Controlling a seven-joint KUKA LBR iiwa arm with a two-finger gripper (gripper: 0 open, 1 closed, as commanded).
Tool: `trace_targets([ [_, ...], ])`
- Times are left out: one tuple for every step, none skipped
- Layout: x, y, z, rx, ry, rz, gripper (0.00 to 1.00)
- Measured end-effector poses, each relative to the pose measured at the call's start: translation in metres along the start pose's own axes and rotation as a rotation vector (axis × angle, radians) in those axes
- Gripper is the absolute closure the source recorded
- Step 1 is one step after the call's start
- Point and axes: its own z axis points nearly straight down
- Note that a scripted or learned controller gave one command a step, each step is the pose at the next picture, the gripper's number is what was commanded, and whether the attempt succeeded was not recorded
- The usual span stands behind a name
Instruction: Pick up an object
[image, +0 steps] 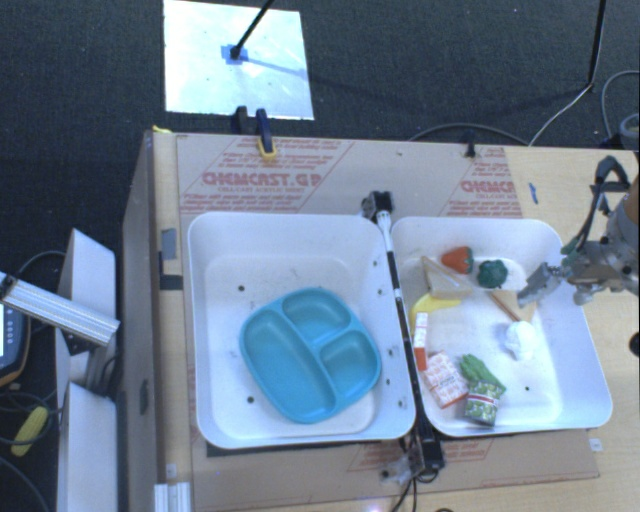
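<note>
A worktop (300, 170) covered with printed cardboard carries two white bins (220, 250) on dark carpet (80, 90). The claw (548, 280) hangs over the right bin's far edge, gripping nothing; whether it is open I cannot tell.

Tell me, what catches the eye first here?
The blue plate, with its three compartments, lying alone in the left bin. Next, the right bin with its scatter of small toys, among them a carrot and a green piece, with the gripper at its right edge.
</note>
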Motion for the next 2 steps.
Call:
trace_targets([
  [0.012,0.059,0.078,0.002,0.001,-0.001,0.00],
  [0.041,0.102,0.164,-0.012,0.000,-0.001,0.00],
])
